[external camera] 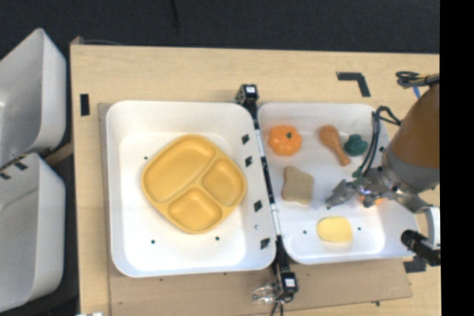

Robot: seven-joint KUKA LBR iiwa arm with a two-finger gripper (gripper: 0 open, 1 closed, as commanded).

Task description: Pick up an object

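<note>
reaching in from the right, the arm [418, 140] hangs over the right bin [370, 251], its orange band above the wrist. the gripper [342, 194] sits low over the middle of that bin, its fingers pointing left toward the tan block [298, 186]; whether they are spread or closed cannot be told, and nothing shows between them. the block lies just left of the gripper. a yellow piece [335, 230] lies near of the gripper, toward the bin's near wall. at the far side, an orange pumpkin [284, 140] rests near the bin's left wall, with a carrot [334, 144] to its right and a dark green piece [355, 144] touching the carrot. the left bin [126, 248] bears a yellow divided plate [194, 183] at its middle, well apart from the gripper.
</note>
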